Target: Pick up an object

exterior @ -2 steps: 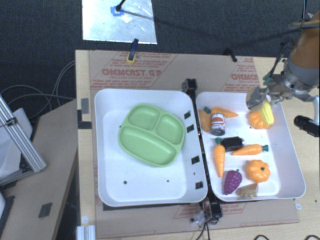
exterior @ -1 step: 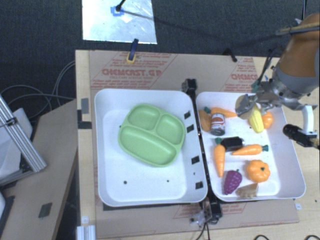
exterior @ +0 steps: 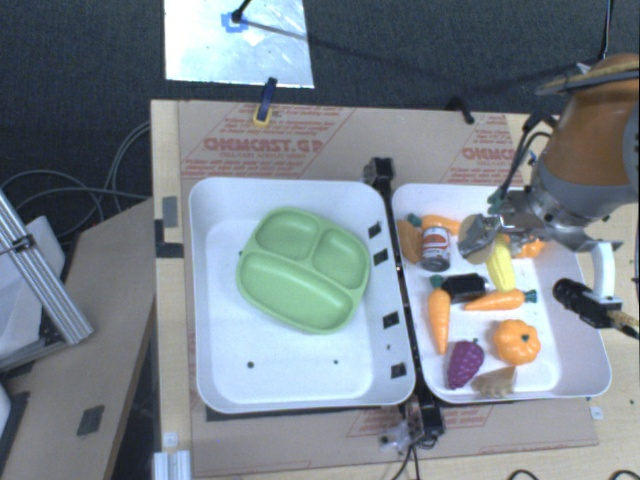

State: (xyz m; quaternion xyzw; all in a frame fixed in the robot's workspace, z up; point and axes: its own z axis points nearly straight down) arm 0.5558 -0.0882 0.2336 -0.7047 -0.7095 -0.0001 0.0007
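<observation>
The camera view looks down on two white bins side by side on a bench. The left bin [exterior: 215, 368] holds a green tray [exterior: 303, 268] with three compartments, lying a little tilted near the middle of the bin.

The right bin [exterior: 585, 368] holds toy foods. At its far left there is a small can [exterior: 435, 248] with a red label, and behind it something orange that I cannot identify. A yellow corn [exterior: 500, 265] lies near the middle, pointing toward the arm. Just below it is a black object [exterior: 463, 287], and beside that a carrot [exterior: 495, 301] lying sideways. A second carrot [exterior: 439, 319] lies with its tip toward the near edge. Nearer to the camera are a pumpkin [exterior: 515, 341], purple grapes [exterior: 463, 362] and a small tan piece [exterior: 493, 380] at the near wall.

The arm [exterior: 590, 158] comes from the right and stands above the far part of the right bin. The gripper [exterior: 482, 236] hangs just over the upper end of the corn, near the can. Whether it is wide or narrow, I cannot tell, and no object is seen in it.
</observation>
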